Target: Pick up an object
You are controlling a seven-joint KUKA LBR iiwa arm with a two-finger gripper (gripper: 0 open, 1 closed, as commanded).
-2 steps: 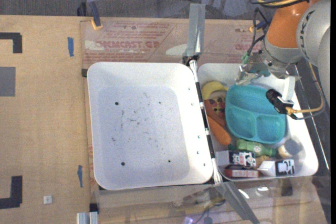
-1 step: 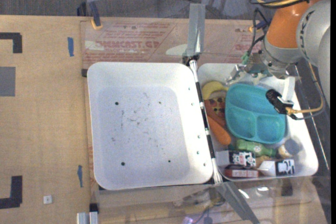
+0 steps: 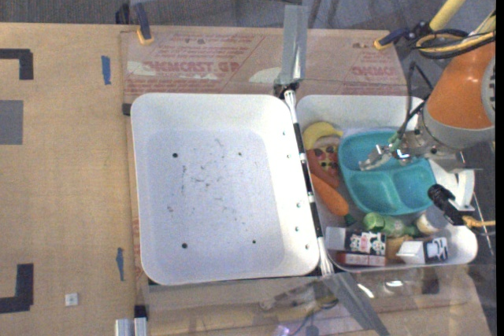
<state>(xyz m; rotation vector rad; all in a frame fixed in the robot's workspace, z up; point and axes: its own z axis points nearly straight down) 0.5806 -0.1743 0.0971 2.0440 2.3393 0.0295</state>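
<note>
The gripper (image 3: 376, 160) hangs over the right bin (image 3: 465, 248), its fingers low above the teal divided tray (image 3: 390, 189). Whether they are parted or closed cannot be told. The tray lies directly beneath them, tilted on a pile, long axis running left to right. A carrot (image 3: 331, 197) lies just left of it, slanting down to the right. The left bin (image 3: 220, 185) sits beside them.
</note>
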